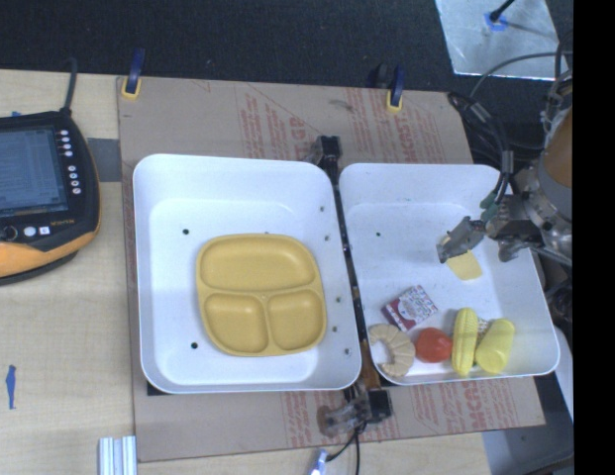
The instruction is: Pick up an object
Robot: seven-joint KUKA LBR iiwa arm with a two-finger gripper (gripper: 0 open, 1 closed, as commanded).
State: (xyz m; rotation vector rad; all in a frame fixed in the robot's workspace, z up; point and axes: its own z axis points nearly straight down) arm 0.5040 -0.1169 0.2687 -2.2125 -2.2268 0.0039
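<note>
My gripper (483, 244) hangs over the right bin (386, 191), near its right side, and it is open, one dark finger (456, 243) to the left and the other to the right. A small pale yellow block (467, 266) lies on the bin floor just below the gap between the fingers; nothing is held. Along the bin's front lie a red and white packet (413, 307), a tan ridged piece (391, 349), a red tomato (434, 344), a yellow corn cob (464, 340) and a rounded yellow piece (495, 345).
The left bin (158, 206) holds a yellow divided plate (259, 293). A control tablet with an orange rim (30, 191) lies on the bench at the far left. Two clamps (134, 77) hold the cardboard sheet at the back.
</note>
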